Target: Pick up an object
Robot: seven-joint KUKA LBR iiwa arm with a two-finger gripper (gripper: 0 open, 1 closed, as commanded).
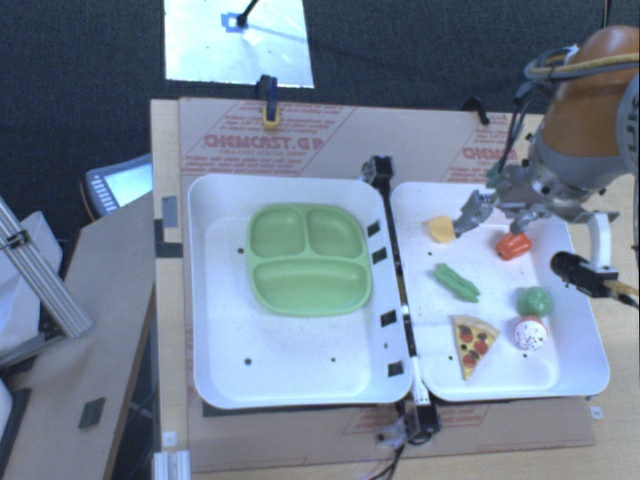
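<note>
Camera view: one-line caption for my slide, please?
Gripper hovers open between yellow piece and red piece in right bin; green tray lies in left bin.

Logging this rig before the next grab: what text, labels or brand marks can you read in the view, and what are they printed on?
"CHEMCAST GP", red print on the masking sheet behind the left bin.
More red print at the sheet's right rear corner: too faint to read.
Screen of the grey device on the left: too blurred to read.
</note>
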